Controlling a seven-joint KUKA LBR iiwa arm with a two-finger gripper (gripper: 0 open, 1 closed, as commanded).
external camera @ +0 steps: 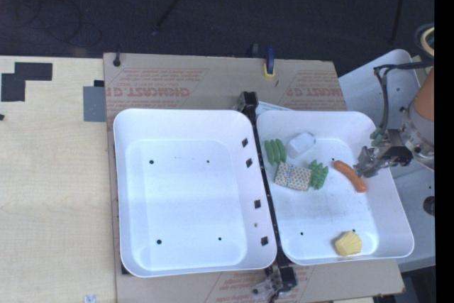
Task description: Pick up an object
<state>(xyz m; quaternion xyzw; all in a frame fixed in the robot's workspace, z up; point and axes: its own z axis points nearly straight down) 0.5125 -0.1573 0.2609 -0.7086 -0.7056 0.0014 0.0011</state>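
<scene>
The right bin (383, 241) holds several small objects. An orange carrot-shaped piece (350, 175) lies near its right wall. A patterned beige block (293, 177) sits mid-bin, flanked by a green ridged piece (274, 150) on its upper left and another green piece (318, 174) on its right. A pale white object (301, 143) rests behind them, and a yellow lump (347, 244) lies near the front right corner. My gripper (370, 160) hangs at the bin's right edge, just right of the carrot, with nothing seen between its fingers.
The left bin (135, 252) stands beside the right one, divided by a black clamp strip (257, 174). Both rest on a cardboard sheet (184, 81) over a wooden bench. The arm's grey body (418, 131) and cables crowd the right side.
</scene>
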